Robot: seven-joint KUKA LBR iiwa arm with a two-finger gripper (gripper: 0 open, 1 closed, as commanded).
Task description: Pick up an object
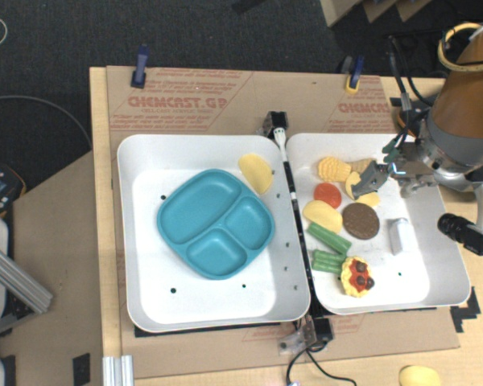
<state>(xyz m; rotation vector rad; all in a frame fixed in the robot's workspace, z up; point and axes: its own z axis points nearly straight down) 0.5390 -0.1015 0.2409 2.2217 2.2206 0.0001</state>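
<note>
The right bin (pixel 435 292) holds several toy foods: a ridged yellow piece (pixel 333 168), a red tomato (pixel 328 193), a yellow lump (pixel 322 214), a brown patty (pixel 360 220), two green pieces (pixel 328 237) (pixel 328 261), a pizza slice (pixel 357 276) and a grey cylinder (pixel 397 236). My gripper (pixel 369 180) reaches in from the right, low over the bin's upper middle. It sits right over a small yellow piece (pixel 356 186) next to a tan piece (pixel 362 166). Whether it touches the yellow piece is hidden.
In the left bin (pixel 137 240) lie a blue divided plate (pixel 216 223) and a yellow chip-like piece (pixel 256 172). A black divider strip (pixel 290 191) runs between the bins. Clamps (pixel 139 68) (pixel 353 74) stand on the bench's far edge. A yellow object (pixel 419 375) lies off the bench, front right.
</note>
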